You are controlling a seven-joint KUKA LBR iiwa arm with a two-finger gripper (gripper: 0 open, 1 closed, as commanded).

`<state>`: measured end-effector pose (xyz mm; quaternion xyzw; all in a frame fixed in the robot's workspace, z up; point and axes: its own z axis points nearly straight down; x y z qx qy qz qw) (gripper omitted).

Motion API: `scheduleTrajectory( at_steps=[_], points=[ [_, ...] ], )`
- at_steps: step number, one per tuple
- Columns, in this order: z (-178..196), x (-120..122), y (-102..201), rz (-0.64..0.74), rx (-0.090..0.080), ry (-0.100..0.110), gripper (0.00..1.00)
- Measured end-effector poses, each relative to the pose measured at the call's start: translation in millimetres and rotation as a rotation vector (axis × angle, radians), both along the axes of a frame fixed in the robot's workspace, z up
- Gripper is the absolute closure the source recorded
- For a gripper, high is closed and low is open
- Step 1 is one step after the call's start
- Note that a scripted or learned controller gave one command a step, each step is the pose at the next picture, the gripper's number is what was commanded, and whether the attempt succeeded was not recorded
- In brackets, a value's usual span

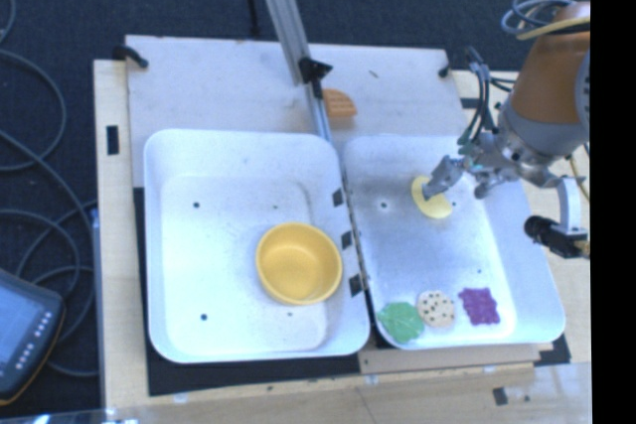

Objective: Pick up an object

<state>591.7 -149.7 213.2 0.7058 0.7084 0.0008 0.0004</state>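
Gripper [444, 181] over yellow disc [434, 203], right bin's [517, 243] middle bare

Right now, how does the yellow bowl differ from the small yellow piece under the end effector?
The yellow bowl is much larger than the small yellow piece. The bowl is deep and open at the top, while the piece looks flat. The bowl stands alone in the left bin; the piece lies in the right bin, partly covered by the end effector. Both are yellow and round in outline.
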Motion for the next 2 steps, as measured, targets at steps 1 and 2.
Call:
scheduleTrajectory(
  at_steps=[1,2],
  points=[
    [0.0,0.0,0.1,-0.001,0.000,0.000,0.00],
    [-54.5,8.0,4.1,0.000,-0.003,0.005,0.00]
  ],
)
